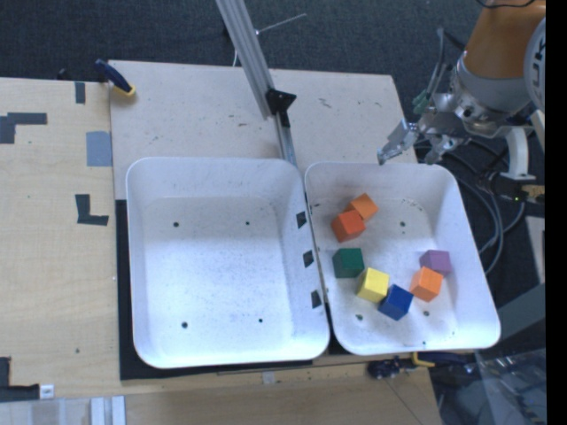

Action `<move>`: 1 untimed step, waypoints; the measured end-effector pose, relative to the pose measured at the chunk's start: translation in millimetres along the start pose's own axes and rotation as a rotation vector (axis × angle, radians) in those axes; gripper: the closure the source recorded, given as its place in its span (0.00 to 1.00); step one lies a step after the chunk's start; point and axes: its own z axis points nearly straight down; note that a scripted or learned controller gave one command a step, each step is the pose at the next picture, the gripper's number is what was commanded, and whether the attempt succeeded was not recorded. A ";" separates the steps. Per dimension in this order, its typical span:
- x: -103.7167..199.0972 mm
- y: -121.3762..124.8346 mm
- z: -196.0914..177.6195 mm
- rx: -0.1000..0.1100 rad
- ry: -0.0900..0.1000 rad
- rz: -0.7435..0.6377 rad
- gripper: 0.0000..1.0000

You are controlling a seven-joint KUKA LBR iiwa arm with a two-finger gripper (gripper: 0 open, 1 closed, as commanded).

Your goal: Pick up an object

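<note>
- Nearest, in the right bin (469, 264), lie a blue cube (396, 302), yellow cube (373, 283), orange cube (427, 283), purple cube (435, 260) and green cube (349, 262).
- Farther back, two more orange blocks (354, 218) touch.
- Beyond the rim, the tool (409, 147) hangs over the desk (195, 104), fingers spread, gripping nothing.

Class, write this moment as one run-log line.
gripper: open, above right bin far rim, holding nothing | seven blocks in bin | pick: not begun

Pale wood bench (53, 264) — grey tape patches (98, 149); dark carpet floor (133, 11).
</note>
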 end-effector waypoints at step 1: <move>0.0 0.0 0.0 0.000 0.000 0.000 0.00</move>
